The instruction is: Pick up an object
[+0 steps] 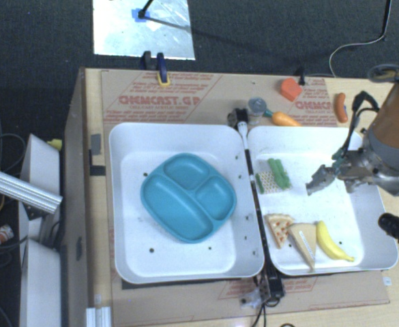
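Observation:
The right bin [373, 251] holds several toy foods. A green piece [278, 172] lies at its upper left beside a pale speckled piece [266, 182]. A pizza slice [279, 226], a cream wedge [303, 241] and a yellow banana [333, 242] lie along the bin's front. My gripper [319, 180] hangs over the middle of the right bin, to the right of the green piece and above the banana in the image. Nothing is visibly held in it.
A blue divided plate [187, 196] fills the middle of the left bin [127, 251]. On the bench behind the bins lie an orange block [290, 89], a carrot [285, 120], a sausage [340, 107] and a small round grey item [256, 105].

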Robot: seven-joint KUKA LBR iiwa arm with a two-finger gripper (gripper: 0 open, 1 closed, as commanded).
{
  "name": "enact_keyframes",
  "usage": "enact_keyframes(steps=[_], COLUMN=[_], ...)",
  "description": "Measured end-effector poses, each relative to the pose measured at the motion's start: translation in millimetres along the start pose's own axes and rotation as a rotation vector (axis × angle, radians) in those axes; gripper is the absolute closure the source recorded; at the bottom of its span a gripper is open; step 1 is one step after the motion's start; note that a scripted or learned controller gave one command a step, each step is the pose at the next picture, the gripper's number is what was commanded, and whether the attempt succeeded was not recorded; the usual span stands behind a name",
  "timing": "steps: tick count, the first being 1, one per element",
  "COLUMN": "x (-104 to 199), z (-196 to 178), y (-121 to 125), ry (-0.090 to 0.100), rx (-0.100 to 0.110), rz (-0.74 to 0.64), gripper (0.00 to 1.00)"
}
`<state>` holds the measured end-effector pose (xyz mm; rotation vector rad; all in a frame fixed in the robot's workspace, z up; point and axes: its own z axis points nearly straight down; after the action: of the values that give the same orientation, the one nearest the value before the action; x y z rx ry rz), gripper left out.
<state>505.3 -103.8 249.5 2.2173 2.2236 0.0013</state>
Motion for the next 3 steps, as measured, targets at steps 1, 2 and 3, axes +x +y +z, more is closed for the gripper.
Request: enact_keyframes(steps=[1, 2, 3], x=[-31, -42, -103], z=[59, 142, 165], y=[-19, -20, 60], ry=[0.0, 0.001, -0.001], rx=[0.001, 0.002, -0.001], rz=[0.002, 0.002, 0.001], gripper=[0.0, 0.0, 0.0])
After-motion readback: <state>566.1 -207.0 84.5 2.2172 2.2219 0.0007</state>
